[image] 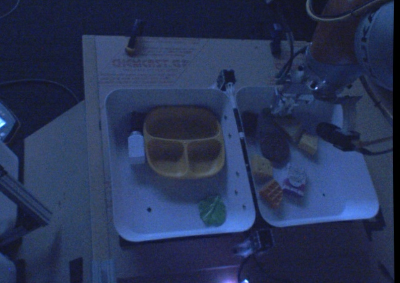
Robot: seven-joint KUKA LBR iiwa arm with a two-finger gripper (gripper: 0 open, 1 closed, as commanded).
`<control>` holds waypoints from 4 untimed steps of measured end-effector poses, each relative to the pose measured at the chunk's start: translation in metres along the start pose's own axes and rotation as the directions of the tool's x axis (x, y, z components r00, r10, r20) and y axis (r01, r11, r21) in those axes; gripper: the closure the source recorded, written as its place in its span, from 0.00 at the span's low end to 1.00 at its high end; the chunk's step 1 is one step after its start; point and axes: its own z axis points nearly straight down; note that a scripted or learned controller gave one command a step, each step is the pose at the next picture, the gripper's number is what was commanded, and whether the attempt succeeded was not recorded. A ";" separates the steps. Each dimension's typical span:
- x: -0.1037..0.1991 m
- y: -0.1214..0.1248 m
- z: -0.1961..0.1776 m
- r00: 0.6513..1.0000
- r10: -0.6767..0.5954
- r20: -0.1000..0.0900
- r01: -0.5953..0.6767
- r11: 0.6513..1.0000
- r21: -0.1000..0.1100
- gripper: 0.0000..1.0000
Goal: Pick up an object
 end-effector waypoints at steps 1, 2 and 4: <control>0.046 0.020 0.001 1.000 0.000 -0.001 0.000 1.000 0.000 1.00; 0.058 0.033 0.001 1.000 0.004 0.000 -0.004 1.000 0.000 1.00; 0.058 0.030 -0.018 1.000 0.004 0.000 -0.004 1.000 0.000 1.00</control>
